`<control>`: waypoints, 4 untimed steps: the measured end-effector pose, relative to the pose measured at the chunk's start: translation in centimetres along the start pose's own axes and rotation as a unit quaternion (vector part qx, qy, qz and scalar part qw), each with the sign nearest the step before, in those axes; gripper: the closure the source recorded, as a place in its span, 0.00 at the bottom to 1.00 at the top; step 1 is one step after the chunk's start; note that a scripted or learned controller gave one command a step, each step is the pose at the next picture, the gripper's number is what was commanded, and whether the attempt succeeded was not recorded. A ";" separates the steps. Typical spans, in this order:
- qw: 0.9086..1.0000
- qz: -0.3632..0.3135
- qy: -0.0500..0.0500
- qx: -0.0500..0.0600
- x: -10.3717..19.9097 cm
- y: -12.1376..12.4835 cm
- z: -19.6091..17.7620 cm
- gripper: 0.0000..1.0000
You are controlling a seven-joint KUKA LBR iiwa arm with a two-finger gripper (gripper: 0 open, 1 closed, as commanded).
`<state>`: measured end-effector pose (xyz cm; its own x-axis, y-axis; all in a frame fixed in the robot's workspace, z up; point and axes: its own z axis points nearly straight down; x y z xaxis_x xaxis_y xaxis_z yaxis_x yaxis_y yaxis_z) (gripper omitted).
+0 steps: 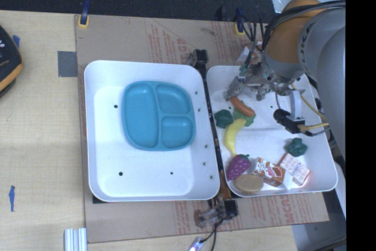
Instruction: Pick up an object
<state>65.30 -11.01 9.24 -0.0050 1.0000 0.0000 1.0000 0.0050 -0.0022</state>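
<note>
Seemingly the pick is not yet made: the pincer [242, 89] hangs low at the far end of the right bin [326, 168], just above the orange carrot [242, 106], and whether it is open or closed I cannot tell. The carrot is small and slim, lying flat beside a yellow banana [232, 134].

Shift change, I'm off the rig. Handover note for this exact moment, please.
Tool: low in the right bin, at its back-left corner, just above the carrot; finger state unreadable, no grasp visible.
Right bin also holds the banana, grapes, two green pieces, snack packets and a round tan piece.
Left bin: the blue divided plate.
Done: nothing lifted.
Left: grasp and lift one object.
</note>
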 end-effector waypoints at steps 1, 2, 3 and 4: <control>1.000 0.001 0.000 0.001 0.2 -1.0 0.1 0.00; 1.000 0.001 0.000 0.002 -1.4 -2.0 0.1 0.00; 1.000 -0.001 -0.001 0.000 1.6 -1.3 0.1 0.00; 1.000 0.001 0.000 0.000 -1.6 -1.0 0.0 0.00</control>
<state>64.30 -12.60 9.22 -0.0028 1.0000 -0.0007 1.0000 0.0028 -0.0017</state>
